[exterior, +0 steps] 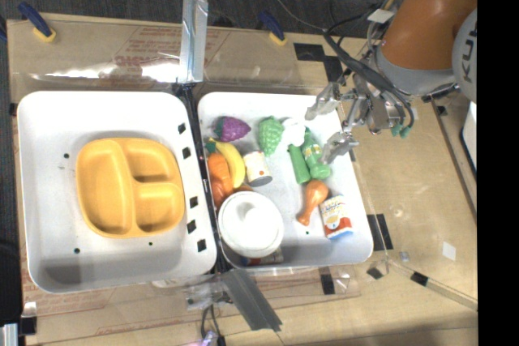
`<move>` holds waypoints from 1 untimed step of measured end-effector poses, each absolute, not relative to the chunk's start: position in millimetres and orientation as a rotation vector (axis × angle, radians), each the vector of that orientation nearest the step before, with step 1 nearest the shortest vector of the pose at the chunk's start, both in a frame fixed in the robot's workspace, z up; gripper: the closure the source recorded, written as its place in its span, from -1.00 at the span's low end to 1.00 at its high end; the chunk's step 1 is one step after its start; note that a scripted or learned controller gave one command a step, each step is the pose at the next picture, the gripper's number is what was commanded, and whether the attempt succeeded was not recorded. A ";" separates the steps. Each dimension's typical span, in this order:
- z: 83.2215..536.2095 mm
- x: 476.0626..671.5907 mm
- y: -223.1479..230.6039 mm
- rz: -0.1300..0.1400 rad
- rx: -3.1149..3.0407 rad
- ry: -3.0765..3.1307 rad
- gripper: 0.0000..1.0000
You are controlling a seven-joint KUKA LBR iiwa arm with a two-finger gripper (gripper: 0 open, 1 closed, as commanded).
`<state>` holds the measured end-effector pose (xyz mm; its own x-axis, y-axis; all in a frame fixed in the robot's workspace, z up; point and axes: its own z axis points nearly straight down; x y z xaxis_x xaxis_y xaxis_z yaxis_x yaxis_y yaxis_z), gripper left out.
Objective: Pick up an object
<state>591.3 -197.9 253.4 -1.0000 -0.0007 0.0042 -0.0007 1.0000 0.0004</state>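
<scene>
Hanging above the right bin (361,198), the gripper (332,126) is seen spread open with nothing held. The green bottle (306,158) just below looks light, hard and smooth, so its middle is best pinched.

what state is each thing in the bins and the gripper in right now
gripper: open, above the right bin's far right side, holding nothing
yellow tray: lying flat in the left bin
white bowl: upright
banana: lying against the carrot
chicken leg: lying flat
green bottle: lying down
</scene>
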 end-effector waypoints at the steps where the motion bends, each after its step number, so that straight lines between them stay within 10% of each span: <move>1: 93.2 577.1 -197.7 -0.002 0.151 -3.136 -1.00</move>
